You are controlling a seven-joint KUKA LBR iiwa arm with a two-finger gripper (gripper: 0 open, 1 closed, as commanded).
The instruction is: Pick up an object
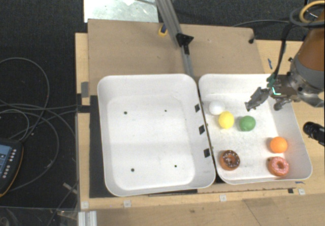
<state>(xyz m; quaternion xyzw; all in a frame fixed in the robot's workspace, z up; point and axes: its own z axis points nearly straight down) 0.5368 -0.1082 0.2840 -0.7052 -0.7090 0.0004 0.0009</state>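
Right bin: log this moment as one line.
gripper above right bin, nothing held | nearest: green ball | left bin

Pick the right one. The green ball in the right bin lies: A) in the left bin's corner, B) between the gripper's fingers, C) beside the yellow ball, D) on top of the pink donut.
C: the green ball sits in the right bin just right of the yellow ball, well above the pink donut and below the gripper, which is not touching it.
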